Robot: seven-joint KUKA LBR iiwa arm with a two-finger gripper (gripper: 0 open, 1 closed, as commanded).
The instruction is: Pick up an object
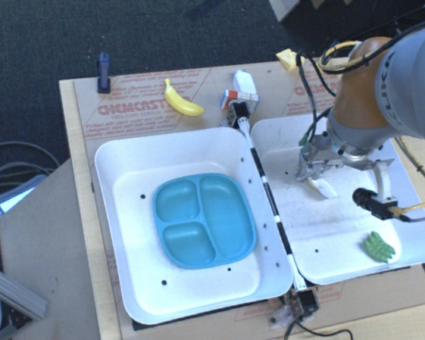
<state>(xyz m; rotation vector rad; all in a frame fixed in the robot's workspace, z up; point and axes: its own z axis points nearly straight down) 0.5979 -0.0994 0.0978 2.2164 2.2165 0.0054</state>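
Observation:
My gripper (313,169) hangs low over the upper left part of the right bin (405,254), under the grey and orange arm. Directly below its tip lies a small white object (323,188); whether the two touch is unclear. A green leafy toy (379,246) rests near the right bin's front right corner. In the left bin (134,288) sits a blue divided plate (204,220).
A banana (182,102), a small white and red pack (240,92), a yellow piece (285,59) and a dark blue item (102,71) lie on the board behind the bins. Black and yellow cables (389,210) trail from the wrist over the right bin.

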